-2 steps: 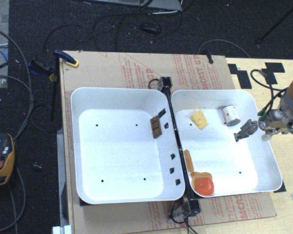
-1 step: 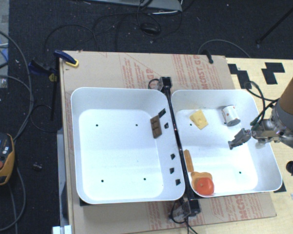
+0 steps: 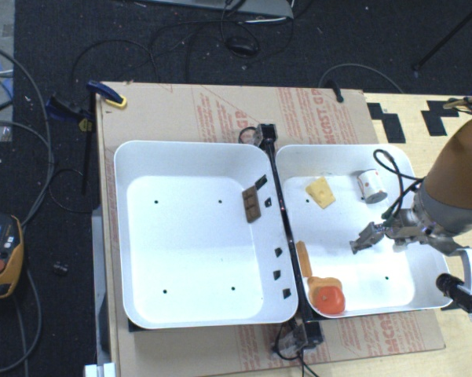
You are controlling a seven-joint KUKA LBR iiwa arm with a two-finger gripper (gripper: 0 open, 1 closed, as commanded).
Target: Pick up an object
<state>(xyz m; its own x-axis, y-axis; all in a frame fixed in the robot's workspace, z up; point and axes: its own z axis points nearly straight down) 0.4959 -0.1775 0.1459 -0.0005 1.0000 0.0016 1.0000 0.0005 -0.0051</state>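
My gripper (image 3: pixel 364 240) hangs over the middle of the right bin (image 3: pixel 393 285), pointing left, open with nothing between its fingers. A yellow wedge-shaped block (image 3: pixel 321 192) lies at the bin's back left, up and to the left of the gripper. A small white cylinder (image 3: pixel 370 184) lies at the back, just above the gripper. A red-orange round object (image 3: pixel 327 298) with a tan wooden handle (image 3: pixel 303 259) rests in the front left corner. In the left bin (image 3: pixel 188 242), a brown bar (image 3: pixel 252 204) lies against the right wall.
A small dark piece (image 3: pixel 260 183) sits just behind the brown bar. A black cable (image 3: pixel 394 171) loops from the arm over the right bin's back. The black divider (image 3: pixel 281 218) runs between the bins. Cardboard (image 3: pixel 220 112) underlies both.
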